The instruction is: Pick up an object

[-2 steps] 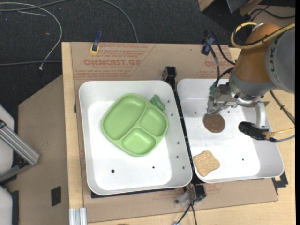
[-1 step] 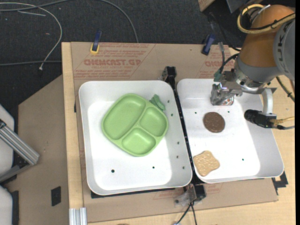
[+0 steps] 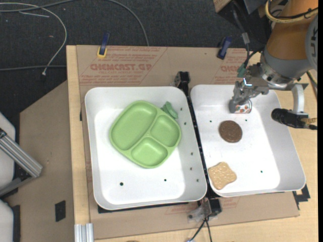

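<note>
Two bins before you, gripper [image 3: 241,104] low over a small red-and-white object [image 3: 244,108] in the right bin [image 3: 282,160], grip you cannot tell, brown disc [image 3: 230,131] nearby, green tray [image 3: 145,133] left.

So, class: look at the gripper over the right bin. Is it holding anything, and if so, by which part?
It cannot be told. The gripper sits low over a small red-and-white object at the bin's far side, but a grasp isn't visible.

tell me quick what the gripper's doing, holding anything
gripper: low over the right bin, at a small red-and-white object; whether it is open, shut or gripping cannot be told.
</note>
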Controlling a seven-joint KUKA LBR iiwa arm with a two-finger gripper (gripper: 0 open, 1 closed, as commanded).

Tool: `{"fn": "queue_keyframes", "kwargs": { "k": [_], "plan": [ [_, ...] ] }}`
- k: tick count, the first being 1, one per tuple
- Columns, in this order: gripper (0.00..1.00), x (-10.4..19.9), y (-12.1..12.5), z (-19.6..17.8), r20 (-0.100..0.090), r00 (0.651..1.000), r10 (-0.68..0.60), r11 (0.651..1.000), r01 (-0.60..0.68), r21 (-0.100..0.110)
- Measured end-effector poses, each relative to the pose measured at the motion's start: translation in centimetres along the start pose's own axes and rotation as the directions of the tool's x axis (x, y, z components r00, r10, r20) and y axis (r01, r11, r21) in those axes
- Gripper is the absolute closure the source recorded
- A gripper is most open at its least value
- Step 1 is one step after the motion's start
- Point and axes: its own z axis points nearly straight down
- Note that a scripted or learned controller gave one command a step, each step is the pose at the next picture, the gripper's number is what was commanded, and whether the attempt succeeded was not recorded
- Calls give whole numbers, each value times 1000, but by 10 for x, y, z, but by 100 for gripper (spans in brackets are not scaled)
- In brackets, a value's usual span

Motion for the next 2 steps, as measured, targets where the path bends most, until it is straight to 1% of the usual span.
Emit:
{"fn": "queue_keyframes", "kwargs": {
  "k": [1, 2],
  "plan": [
    [100, 51, 7, 14, -3, 1000, -4, 1000, 4, 9],
    [100, 109, 15, 26, -3, 1000, -5, 1000, 5, 8]
  ]
}}
